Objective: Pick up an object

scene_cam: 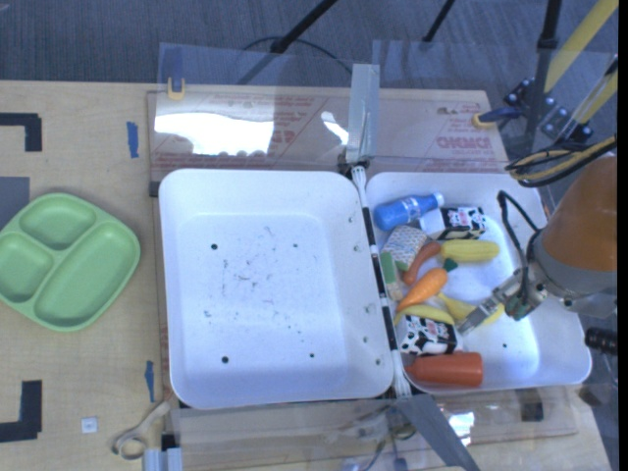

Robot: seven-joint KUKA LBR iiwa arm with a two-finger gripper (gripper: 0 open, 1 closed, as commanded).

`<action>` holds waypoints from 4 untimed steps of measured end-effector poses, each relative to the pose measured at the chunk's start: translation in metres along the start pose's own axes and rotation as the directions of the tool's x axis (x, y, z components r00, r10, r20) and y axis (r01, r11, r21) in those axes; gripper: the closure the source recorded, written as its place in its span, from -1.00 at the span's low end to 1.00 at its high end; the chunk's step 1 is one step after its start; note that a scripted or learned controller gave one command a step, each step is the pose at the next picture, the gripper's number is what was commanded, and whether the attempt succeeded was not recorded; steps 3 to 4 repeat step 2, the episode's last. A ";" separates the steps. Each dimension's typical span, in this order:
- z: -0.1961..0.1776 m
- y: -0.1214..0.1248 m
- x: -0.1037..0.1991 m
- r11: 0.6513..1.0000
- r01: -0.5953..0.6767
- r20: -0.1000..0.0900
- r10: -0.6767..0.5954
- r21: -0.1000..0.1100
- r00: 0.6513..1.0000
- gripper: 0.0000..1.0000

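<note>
Over at the right of the frame the arm [579, 234] leans into the right bin [559, 356], and its hand [481, 317] hangs low over the toys; whether it is apart or together I cannot tell from here. Just to the left of the hand, almost touching it, lies a yellow banana [442, 312], its long axis running from lower right up toward the left. That looks to me the nearest thing to take, so the coming move would be a short reach leftward and down.

The right bin holds everything: a blue bottle [405, 209] at its top, a yellow corn cob [469, 252] below that, two orange carrots [424, 281] slanting through the middle, a black-and-white cow toy [428, 337], and a red cylinder [444, 368] along the bottom edge. The left bin [265, 292] shows only scuffs. A green divided plate [64, 260] sits on the worktop [78, 381] at far left.
</note>
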State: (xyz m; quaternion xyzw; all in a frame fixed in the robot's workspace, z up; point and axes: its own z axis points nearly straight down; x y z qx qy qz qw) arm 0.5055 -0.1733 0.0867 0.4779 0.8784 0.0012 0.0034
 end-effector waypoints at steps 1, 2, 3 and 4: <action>-0.011 0.001 -0.001 1.000 -0.001 0.004 0.001 -0.005 1.000 1.00; -0.098 0.102 0.084 1.000 -0.021 -0.004 0.021 0.003 1.000 1.00; -0.098 0.102 0.084 1.000 -0.021 -0.004 0.021 0.003 1.000 1.00; -0.098 0.102 0.084 1.000 -0.021 -0.004 0.021 0.003 1.000 1.00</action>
